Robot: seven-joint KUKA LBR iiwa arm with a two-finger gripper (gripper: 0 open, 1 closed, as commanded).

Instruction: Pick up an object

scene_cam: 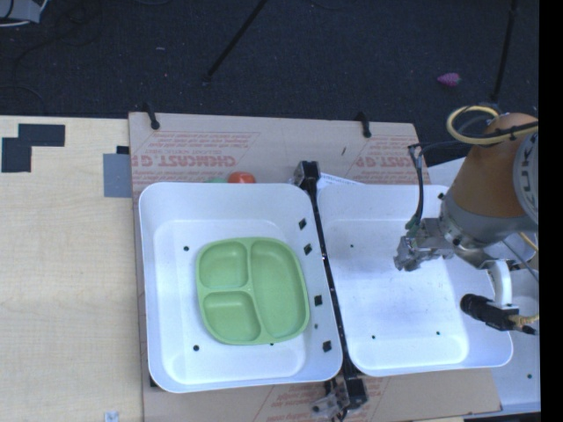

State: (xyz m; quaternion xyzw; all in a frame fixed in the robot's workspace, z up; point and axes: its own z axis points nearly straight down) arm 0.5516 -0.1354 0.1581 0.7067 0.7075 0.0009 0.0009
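A light green divided plate (252, 289) with three compartments lies flat in the left white bin (167, 236). My gripper (410, 257) hangs low over the right white bin (387, 341), near its middle right, well apart from the plate. The arm's orange band (489, 176) rises behind it at the right edge.
A small red-orange object (241, 178) sits just behind the left bin's far rim, on the cardboard sheet (264, 148) under both bins. A black divider (320, 271) runs between the bins. Pale wooden bench top (62, 280) stretches to the left.
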